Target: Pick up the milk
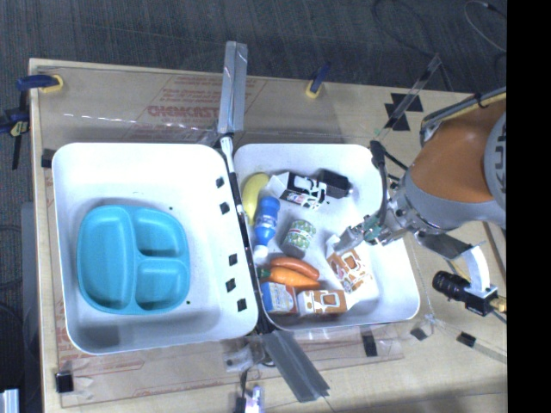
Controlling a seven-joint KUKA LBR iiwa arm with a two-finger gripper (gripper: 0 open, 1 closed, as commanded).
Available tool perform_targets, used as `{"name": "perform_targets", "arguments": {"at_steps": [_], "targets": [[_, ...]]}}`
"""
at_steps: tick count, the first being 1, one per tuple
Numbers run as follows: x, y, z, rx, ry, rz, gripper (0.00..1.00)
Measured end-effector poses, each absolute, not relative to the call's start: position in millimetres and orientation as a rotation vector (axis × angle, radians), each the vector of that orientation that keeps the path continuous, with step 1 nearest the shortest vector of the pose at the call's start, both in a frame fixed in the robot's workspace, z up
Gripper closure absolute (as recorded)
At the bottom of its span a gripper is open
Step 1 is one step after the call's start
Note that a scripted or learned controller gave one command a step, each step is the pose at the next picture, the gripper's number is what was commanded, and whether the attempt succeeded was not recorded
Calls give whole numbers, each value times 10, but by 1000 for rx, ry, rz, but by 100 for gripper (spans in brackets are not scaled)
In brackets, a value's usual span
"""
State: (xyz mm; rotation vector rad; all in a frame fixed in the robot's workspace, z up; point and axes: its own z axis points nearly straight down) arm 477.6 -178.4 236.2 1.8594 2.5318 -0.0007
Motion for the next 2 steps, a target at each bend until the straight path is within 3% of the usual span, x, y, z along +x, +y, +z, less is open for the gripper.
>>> {"name": "perform_targets", "arguments": {"at_steps": [1,2], "targets": [[4776,-1784,2360,1860,2532,0,0],[4881,-2102,1131,1744,2581,10,0]]}}
